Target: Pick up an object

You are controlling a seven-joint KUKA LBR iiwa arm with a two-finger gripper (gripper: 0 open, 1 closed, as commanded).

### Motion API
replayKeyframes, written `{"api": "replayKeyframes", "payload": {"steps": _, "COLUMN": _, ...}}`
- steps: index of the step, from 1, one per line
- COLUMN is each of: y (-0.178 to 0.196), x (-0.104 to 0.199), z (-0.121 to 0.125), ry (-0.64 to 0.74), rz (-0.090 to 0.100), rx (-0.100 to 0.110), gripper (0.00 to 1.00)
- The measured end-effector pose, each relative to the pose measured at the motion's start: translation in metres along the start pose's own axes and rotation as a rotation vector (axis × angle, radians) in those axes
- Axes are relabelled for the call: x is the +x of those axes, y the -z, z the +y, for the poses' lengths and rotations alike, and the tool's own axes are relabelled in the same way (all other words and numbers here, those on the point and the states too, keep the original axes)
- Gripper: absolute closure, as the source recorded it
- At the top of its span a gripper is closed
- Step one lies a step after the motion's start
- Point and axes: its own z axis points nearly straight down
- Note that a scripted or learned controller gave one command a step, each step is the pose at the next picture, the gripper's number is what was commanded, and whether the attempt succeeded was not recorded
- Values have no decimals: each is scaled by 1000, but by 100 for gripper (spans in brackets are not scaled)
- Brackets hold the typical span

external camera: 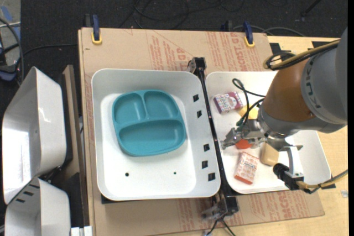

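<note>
Grey arm (310, 91) bends low over right bin (315, 174) — hand (239, 140) by red object (242, 145)

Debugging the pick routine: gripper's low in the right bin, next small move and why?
Probably a short descent onto the small orange-red object, then close. The gripper sits right over it in the right bin, but the view doesn't settle whether anything is between the fingers. The red-and-white packet lies close by, so keep the move vertical to avoid nudging it.

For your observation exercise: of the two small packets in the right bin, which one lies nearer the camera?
The orange-red packet, low in the right bin. The purple-and-white packet lies farther back.
</note>
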Motion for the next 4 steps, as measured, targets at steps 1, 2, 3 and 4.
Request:
{"api": "replayKeyframes", "payload": {"steps": 1, "y": 11, "x": 0, "z": 0, "ry": -2, "rz": 0, "rx": -1, "gripper": 100}}
{"api": "replayKeyframes", "payload": {"steps": 2, "y": 55, "x": -5, "z": 6, "ry": 3, "rz": -1, "rx": -6, "gripper": 100}}
{"api": "replayKeyframes", "payload": {"steps": 3, "y": 118, "x": -1, "z": 7, "ry": 5, "rz": -2, "rx": -9, "gripper": 100}}
{"api": "replayKeyframes", "payload": {"steps": 4, "y": 157, "x": -1, "z": 8, "ry": 5, "rz": -2, "rx": -7, "gripper": 100}}
